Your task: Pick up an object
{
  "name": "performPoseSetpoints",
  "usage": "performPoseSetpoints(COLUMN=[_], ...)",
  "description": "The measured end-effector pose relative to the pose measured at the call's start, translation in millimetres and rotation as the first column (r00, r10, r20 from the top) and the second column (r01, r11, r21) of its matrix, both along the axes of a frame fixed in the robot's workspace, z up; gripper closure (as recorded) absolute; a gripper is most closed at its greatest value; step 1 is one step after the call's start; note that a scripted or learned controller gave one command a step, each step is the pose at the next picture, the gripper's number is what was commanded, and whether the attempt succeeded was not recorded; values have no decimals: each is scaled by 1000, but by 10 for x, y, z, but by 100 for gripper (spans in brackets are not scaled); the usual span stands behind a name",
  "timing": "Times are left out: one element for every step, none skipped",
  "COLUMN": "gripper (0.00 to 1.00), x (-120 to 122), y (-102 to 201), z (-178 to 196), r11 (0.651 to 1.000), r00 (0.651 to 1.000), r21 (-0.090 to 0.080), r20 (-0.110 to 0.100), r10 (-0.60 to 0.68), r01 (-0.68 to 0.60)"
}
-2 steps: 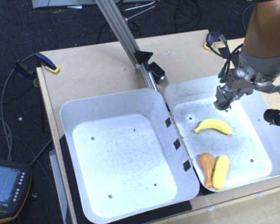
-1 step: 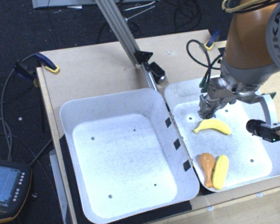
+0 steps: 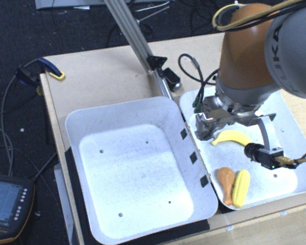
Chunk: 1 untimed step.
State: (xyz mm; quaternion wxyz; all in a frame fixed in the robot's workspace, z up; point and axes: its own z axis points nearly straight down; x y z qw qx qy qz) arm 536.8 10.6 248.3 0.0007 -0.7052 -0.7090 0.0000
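**Yellow banana in right bin, arm over it**

Yellow banana (image 3: 231, 138) lies in the right bin (image 3: 303, 177), upper-middle of its floor, curved, ends pointing left and down-right. Gripper (image 3: 205, 126) sits just up-left of the banana's left tip, close to the bin's left wall; can't tell its grip state, wrist blocks the view. Nothing visibly held.

Below the banana, near the bin's front edge: an orange-brown pear-shaped piece (image 3: 226, 182) and a yellow corn-like piece (image 3: 241, 186), touching side by side, corn on the right. A black fitting with cable (image 3: 262, 156) hangs off the arm between the banana and those two, just right of them.

Orange-banded wrist and grey arm (image 3: 273, 56) cover the bin's upper right part. Black cables (image 3: 193, 74) loop above the gripper.

Left bin (image 3: 83, 160) sits flush beside the right one, black clips on the shared edge. Aluminium strut (image 3: 131, 29) rises from behind the bins. Teach pendant (image 3: 0, 204) on the floor far left.
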Motion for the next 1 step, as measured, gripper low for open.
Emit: performPoseSetpoints(gripper=[100], x=[-129], y=[547], z=[-22], r11=[1000], r00=[1000], r21=[0], r20=[0], r10=[0], r01=[0])
